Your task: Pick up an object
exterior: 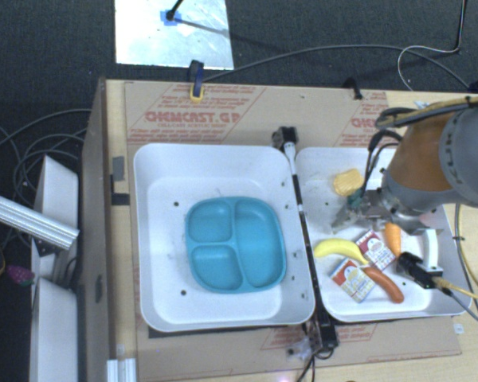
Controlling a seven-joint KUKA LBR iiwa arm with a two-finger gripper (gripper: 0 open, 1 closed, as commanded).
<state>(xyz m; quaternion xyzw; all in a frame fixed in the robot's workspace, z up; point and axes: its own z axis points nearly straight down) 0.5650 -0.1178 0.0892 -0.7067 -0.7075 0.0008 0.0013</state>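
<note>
Camera view: gripper (352, 213) low in right bin (319, 173), finger state cannot tell. Banana (340, 250) just below gripper, beside sausage (382, 283) and cartons. Likely light, smooth, curved, rigid toy; grasp across mid-body.

a robotics lab: taped cardboard bench (223, 110), loose cables (32, 134), dark carpet (40, 38).

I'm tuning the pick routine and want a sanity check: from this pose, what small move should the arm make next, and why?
Probably a short move toward the near edge of the bin and down. The gripper sits over bare floor of the right white bin, between the yellow block and the yellow banana. The banana lies apart from the small cartons, so it looks the easier target.
</note>
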